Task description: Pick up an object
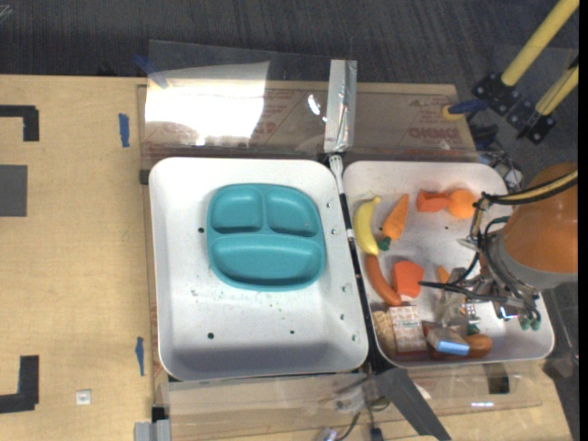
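Two white bins side by side on the bench. Left bin (175,246) holds a teal divided plate (266,235), sitting flat toward its far half. Right bin (542,338) holds the clutter: banana (366,228) at the far left, along the divider; carrot (395,217) just right of the banana, tilted, green tip toward near-left; orange toy (447,201) near the far wall, right of the carrot; orange block (407,277) mid-bin; long reddish-orange piece (380,283) just left of the block, running near-far by the left wall; printed box (401,327) at the near-left corner; small blue piece (452,346) and another orange piece (478,344) against the near wall, right of the box. Arm comes in from the right, orange band (549,242) over the bin's right side, cables around the wrist. Gripper (459,309) is low in the near-right part of the right bin, just above the blue piece and beside the box. Cannot tell if it is wide, narrow or holding anything; wires and glare hide the tip.
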Robot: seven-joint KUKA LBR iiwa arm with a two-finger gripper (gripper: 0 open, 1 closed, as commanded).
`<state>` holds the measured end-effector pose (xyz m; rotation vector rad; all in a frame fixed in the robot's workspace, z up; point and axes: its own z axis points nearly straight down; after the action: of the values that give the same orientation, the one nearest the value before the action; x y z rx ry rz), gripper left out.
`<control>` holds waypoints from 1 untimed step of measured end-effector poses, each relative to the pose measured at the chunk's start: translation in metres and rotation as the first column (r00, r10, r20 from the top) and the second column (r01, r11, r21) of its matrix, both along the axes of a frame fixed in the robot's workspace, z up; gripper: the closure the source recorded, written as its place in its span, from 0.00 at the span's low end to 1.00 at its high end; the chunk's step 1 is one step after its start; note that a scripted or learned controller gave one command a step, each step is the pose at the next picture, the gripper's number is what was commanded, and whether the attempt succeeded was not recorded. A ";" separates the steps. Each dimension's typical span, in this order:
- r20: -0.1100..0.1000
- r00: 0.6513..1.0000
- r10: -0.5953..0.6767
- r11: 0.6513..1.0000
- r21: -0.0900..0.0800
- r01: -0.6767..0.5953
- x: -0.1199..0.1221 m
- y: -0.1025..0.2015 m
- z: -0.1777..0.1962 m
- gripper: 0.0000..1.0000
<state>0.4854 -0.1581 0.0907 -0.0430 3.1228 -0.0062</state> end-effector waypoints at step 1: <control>-0.005 0.997 0.076 0.997 0.002 -0.076 0.088 0.012 0.000 1.00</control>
<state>0.5736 -0.1461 0.0903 -0.1616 3.1236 -0.0027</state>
